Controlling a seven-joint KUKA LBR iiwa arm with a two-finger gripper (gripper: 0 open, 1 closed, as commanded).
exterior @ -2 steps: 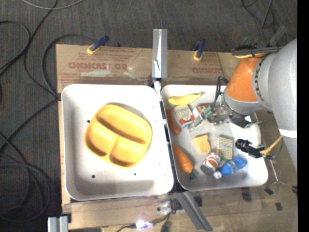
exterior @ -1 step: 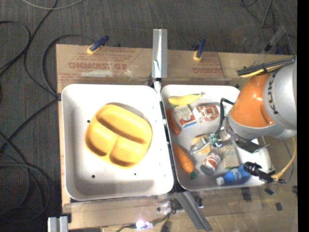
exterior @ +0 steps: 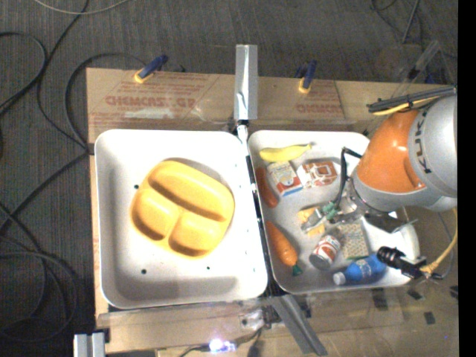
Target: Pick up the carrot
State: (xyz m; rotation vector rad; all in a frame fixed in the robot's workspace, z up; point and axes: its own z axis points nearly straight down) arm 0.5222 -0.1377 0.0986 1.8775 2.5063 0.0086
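Carrot (exterior: 280, 244) lying in the right bin (exterior: 327, 134), close along its left wall, towards the near corner, green end pointing at the near edge. Flat on the bin floor, not lifted, nothing gripping it.

Camera view, progress: pick not yet made. Gripper (exterior: 321, 219) down among the clutter in the middle of the same bin, near the carrot but apart from it, with bare floor between. Whether spread or pressed together: cannot tell at this size, with metal parts and a small yellow scrap muddled together there. No sign of the carrot in its grasp. Arm (exterior: 398, 162) reaching in from the right, orange band over the far right part of the bin. Left to do, by judgement: shift towards the left wall, line up over the carrot, close on it, raise it. Tight spot, with the wall just beside the carrot on one side.

Camera view, containers: right bin crowded. Banana (exterior: 282, 152) along the far wall. Two small boxes (exterior: 301, 177) just beside each other below the banana. A second orange piece (exterior: 265, 187) against the left wall, beyond the carrot; too unclear to name. Can (exterior: 326, 251) on its side near the carrot's right. Bottle (exterior: 361, 271), blue, by the near wall. Speckled pad (exterior: 355, 236) between can and arm.

Left bin (exterior: 104, 199) holding one thing: a yellow tray (exterior: 182, 207), divided into hollows, sitting about mid-bin.
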